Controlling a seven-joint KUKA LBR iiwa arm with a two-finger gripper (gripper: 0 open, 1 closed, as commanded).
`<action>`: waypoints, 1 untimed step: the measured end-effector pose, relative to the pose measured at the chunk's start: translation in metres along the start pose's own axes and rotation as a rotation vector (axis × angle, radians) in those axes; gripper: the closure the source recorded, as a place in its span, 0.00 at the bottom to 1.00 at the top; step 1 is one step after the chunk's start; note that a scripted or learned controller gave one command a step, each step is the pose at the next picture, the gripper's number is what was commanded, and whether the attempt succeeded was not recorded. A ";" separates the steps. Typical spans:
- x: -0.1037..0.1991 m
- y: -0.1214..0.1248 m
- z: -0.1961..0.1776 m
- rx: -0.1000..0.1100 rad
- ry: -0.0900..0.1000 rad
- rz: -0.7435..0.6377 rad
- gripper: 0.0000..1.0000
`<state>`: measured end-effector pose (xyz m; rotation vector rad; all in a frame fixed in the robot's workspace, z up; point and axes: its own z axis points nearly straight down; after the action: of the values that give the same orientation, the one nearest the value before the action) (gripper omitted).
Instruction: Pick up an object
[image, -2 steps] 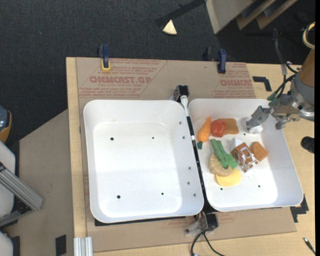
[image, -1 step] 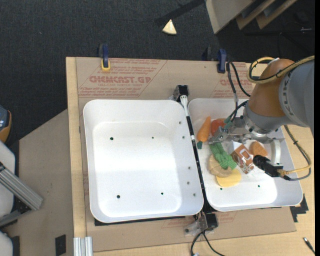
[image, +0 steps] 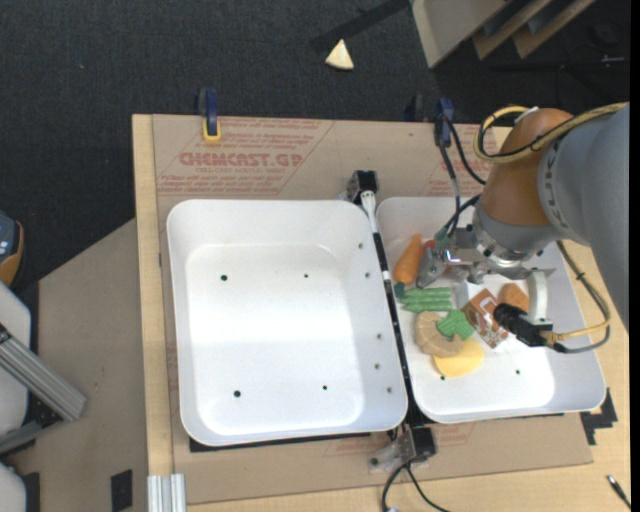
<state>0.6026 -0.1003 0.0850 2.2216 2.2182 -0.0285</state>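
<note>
Where the grey arm (image: 590, 170) with its orange band (image: 520, 170) reaches in from three o'clock, it hangs over the right bin (image: 530, 395), and the gripper (image: 470, 290) sits low among the objects clustered in that bin's left half. Whether the gripper is apart or together cannot be told, since the wrist hides its tips, and nothing is visibly clamped in it. An orange carrot-shaped piece (image: 408, 258) lies tilted at ten o'clock from the gripper, near the bin's left wall. A green ridged piece (image: 425, 298) lies just below the carrot-shaped piece, at about eight o'clock from the gripper. At six o'clock from the gripper rest a tan round piece (image: 432, 335), a small green piece (image: 456, 324) on top of it, and a yellow wedge (image: 458, 364) touching the tan piece's lower edge. A small brown block (image: 484, 312) sits just beside the green piece, at four o'clock from the gripper. The left bin (image: 280, 320) lies alongside on the tabletop (image: 260, 150).
</note>
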 end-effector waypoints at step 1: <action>-0.007 -0.068 0.002 -0.004 0.016 0.002 0.00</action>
<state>0.5341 -0.1069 0.0842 2.2305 2.2215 -0.0068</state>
